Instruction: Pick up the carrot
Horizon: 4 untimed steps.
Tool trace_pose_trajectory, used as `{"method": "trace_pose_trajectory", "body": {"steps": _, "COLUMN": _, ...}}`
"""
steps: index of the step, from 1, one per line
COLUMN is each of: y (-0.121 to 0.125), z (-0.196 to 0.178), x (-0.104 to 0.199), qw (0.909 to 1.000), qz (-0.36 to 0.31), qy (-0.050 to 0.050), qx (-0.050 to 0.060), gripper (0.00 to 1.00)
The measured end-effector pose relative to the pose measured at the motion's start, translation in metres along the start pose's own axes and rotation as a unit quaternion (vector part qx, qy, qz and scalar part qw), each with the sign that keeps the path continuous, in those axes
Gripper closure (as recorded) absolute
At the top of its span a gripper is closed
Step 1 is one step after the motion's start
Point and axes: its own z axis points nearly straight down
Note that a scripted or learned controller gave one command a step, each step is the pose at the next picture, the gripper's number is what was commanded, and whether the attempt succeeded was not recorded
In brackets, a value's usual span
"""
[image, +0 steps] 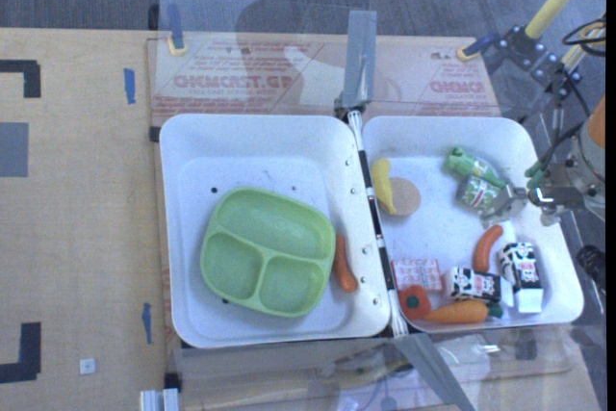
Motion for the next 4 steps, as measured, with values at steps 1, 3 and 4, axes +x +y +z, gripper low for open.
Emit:
{"method": "trace_pose_trajectory", "body": {"steps": 1, "y": -0.011, "z": 0.095, "x": -0.011, "qw": 0.9844, "qz": -0.176, "qy": 0.000, "qx": 0.000, "gripper": 0.00}}
{"method": "trace_pose_trajectory", "body": {"steps": 3, "y": -0.008, "z": 0.159, "x": 0.002, "qw": 0.9042, "qz": -0.427, "qy": -0.003, "qx": -0.004, "gripper": 0.00}}
{"method": "trace_pose_trajectory", "body": {"steps": 4, "y": -0.006, "z": 0.147, "x": 0.002, "qw": 0.9044, "qz": -0.426, "qy": -0.005, "qx": -0.007, "gripper": 1.00}}
